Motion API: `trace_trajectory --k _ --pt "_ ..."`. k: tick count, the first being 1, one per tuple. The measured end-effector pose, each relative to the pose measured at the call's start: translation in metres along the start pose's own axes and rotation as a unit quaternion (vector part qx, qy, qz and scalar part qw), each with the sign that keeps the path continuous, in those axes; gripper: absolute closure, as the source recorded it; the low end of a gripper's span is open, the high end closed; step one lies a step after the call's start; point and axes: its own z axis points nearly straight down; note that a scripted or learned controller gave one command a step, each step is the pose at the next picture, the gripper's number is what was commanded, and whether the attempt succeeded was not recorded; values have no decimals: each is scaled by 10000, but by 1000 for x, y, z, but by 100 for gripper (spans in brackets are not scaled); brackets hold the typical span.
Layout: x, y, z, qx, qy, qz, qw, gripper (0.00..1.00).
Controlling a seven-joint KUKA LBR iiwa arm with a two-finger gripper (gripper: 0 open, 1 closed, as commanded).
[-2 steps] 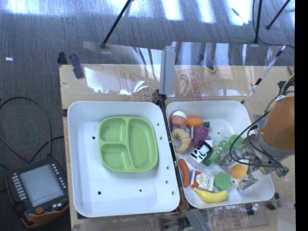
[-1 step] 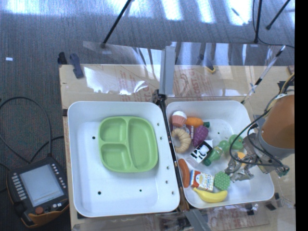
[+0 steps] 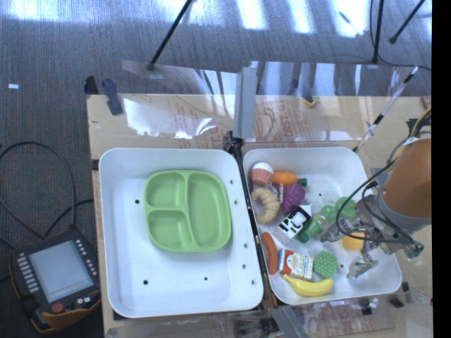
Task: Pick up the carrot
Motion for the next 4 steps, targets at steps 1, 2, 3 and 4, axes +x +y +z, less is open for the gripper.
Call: trace_trajectory --k 1,2,3,4 --pt "-2 2 -6 -26 8 -12 10000 100" --pt "-2 2 -6 -28 9 -16 10000 0" --pt "-3 4 -12 -54 17 -26 10000 100" --pt "-3 4 -12 -56 19 -28 10000 0"
